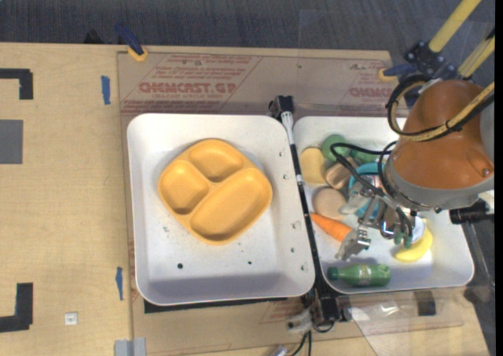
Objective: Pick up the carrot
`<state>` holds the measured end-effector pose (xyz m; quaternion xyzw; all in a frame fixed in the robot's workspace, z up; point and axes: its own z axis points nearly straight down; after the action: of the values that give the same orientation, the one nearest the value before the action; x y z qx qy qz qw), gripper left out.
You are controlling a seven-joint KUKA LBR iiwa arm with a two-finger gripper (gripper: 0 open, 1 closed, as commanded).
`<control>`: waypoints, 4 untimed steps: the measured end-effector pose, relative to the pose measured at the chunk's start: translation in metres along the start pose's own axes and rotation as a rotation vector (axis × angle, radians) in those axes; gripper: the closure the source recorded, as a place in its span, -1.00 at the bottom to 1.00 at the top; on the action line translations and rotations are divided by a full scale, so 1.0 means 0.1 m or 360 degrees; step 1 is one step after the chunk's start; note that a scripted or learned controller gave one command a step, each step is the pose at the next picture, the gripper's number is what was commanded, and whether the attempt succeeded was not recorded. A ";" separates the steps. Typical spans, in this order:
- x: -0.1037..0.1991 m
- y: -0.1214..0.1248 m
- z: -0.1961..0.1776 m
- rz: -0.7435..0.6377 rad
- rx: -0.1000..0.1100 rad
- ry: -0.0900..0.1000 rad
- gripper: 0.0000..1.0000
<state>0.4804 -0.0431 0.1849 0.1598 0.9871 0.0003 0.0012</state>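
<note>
The carrot (332, 227) lies flat in the right-hand bin (456, 268), close to that bin's left wall, its length running slantwise from upper left to lower right. It looks like a small toy carrot of orange plastic: judge it light, stiff and smooth, so it may roll or slip if you pinch it near the thin tip. Take it across the thicker middle, with the fingers set square to its length.

Just right of its lower end hangs the pincer (355, 243), low over the bin floor; you cannot tell from this angle whether it is spread or closed, and nothing is seen held in it. The carrot is not lifted yet.

Around the carrot you find a tan rounded piece (328, 203) just above it, a pale yellow piece (312, 163) further up, a green bottle (360, 273) lying below, and a yellow banana (416, 247) to the right. The arm's orange band (440, 142) covers much of the bin's far side.

The left-hand bin (149, 213) holds a yellow divided plate (216, 189). Both bins sit on the wooden counter (63, 189).
</note>
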 end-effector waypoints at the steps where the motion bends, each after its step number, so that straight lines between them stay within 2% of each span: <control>1: 0.03 0.39 0.00 0.0052 -0.0004 -0.0003 -1.00; 2: -0.03 -0.10 0.00 -0.0129 0.0000 -0.0001 -1.00; 3: 0.08 0.25 0.00 -0.0398 -0.0002 0.0000 -1.00; 4: -0.10 -0.31 0.00 0.0100 0.0000 -0.0005 -1.00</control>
<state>0.4806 -0.0754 0.1849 0.1908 0.9816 0.0000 0.0027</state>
